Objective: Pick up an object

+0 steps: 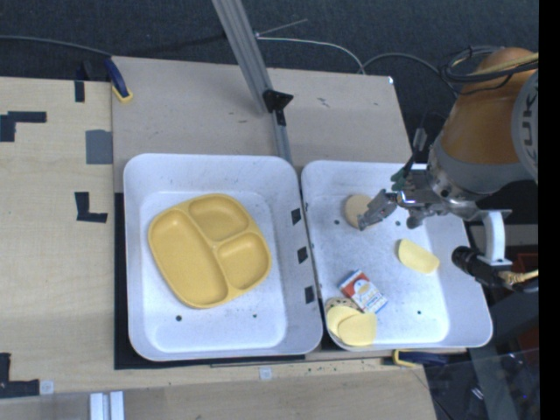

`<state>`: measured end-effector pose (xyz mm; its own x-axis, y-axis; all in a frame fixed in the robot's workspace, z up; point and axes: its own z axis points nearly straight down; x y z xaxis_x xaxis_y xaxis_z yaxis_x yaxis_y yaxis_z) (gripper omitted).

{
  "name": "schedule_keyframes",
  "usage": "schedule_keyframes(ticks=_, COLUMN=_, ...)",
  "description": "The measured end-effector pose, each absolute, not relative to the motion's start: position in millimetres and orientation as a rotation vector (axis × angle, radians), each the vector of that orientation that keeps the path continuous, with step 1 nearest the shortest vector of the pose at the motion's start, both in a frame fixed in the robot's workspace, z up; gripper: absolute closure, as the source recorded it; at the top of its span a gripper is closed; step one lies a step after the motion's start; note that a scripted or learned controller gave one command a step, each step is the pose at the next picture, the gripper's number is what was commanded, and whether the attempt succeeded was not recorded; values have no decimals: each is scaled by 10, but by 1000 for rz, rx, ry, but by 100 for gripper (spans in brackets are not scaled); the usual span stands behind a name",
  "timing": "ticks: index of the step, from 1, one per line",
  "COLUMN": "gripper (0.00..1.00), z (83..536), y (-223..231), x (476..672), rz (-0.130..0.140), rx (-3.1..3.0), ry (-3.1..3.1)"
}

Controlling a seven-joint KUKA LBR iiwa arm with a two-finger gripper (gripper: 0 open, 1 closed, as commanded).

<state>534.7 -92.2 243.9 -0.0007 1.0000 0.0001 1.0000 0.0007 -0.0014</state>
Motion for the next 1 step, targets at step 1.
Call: schedule_keyframes(ticks=1, gripper=0, z=1845, y=-802, x=5950, rz=6, rx=-2217, ry=-2222)
